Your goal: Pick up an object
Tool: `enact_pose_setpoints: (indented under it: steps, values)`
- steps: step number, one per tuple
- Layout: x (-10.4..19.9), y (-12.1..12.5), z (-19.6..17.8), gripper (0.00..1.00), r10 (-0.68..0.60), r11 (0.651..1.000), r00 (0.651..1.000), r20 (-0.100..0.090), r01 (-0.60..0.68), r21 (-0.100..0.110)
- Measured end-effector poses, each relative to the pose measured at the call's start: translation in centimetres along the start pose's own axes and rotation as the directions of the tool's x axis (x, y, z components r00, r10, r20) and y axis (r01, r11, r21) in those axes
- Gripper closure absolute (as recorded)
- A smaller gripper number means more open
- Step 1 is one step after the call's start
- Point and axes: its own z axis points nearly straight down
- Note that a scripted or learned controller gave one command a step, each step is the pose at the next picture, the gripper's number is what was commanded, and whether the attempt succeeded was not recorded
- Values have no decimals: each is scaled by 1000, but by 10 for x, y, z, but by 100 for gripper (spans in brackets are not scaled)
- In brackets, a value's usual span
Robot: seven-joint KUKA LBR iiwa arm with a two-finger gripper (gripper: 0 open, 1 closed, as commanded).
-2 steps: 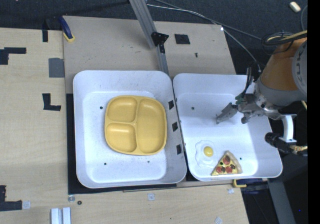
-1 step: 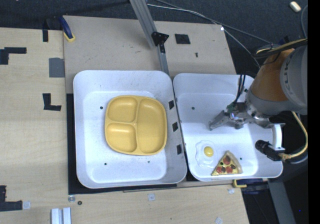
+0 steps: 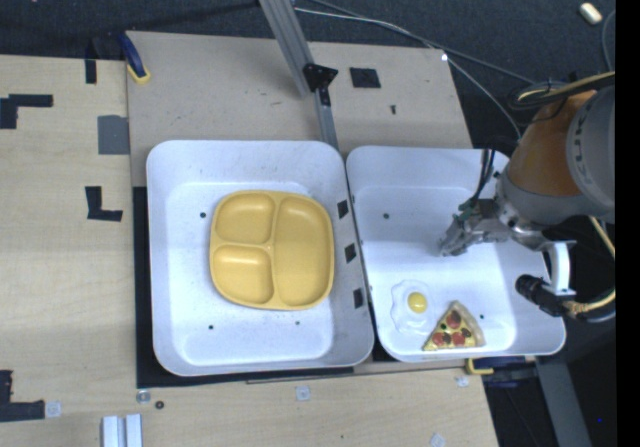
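Observation:
In the right bin (image 3: pixel 400 185), a fried egg toy (image 3: pixel 411 303) lies near the front, white with a yellow yolk. A pizza slice toy (image 3: pixel 455 328) lies just right of it, close to the front wall. My gripper (image 3: pixel 459 238) hangs over the right half of this bin, above and behind both toys, with bare bin floor under it. Nothing shows between its fingers. The grey arm with its orange band (image 3: pixel 545 155) comes in from the right.
The left bin (image 3: pixel 175 235) bears a yellow divided plate (image 3: pixel 271 249) with three compartments. A metal pole (image 3: pixel 290 25) slants across the bench behind the bins. Cables trail by the arm at the right edge.

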Motion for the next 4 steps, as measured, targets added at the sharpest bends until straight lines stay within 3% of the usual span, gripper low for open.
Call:
enact_pose_setpoints:
  steps: [3, 4]
  values:
    - [-2, 9, -159, 100, 0, 1000, 1000, -2, 0, -3]
    - [49, 15, -144, 100, -4, 1000, 1000, -3, 4, 3]
